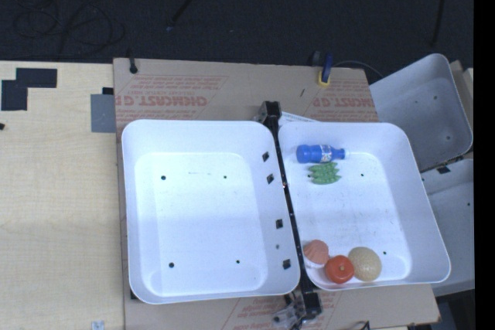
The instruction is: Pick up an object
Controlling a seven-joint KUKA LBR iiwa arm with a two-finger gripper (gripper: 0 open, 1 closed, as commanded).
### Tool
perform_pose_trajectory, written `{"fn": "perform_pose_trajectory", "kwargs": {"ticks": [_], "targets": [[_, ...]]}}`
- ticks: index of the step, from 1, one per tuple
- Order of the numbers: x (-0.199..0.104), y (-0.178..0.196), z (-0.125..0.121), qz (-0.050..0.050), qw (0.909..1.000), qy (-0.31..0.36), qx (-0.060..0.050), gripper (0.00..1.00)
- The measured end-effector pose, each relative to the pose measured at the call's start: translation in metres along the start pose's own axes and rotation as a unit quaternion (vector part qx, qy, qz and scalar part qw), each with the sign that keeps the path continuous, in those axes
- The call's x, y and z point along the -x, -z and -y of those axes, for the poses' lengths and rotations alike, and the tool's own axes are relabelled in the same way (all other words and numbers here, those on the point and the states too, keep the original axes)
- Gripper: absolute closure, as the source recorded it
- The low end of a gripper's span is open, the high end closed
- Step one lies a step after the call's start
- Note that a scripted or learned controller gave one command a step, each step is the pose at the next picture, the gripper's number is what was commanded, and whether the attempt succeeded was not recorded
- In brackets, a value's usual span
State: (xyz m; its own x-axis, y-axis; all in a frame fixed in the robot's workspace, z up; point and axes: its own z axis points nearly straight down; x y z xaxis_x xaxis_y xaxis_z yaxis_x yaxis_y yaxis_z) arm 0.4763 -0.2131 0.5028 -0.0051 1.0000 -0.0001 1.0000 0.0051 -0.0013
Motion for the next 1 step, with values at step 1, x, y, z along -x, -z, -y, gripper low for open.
{"fn": "perform_pose_trajectory", "kwargs": {"ticks": [1], "targets": [[0.0000,-0.0159,0.0002,0.000,1.0000,-0.002,-0.001,1.00]]}}
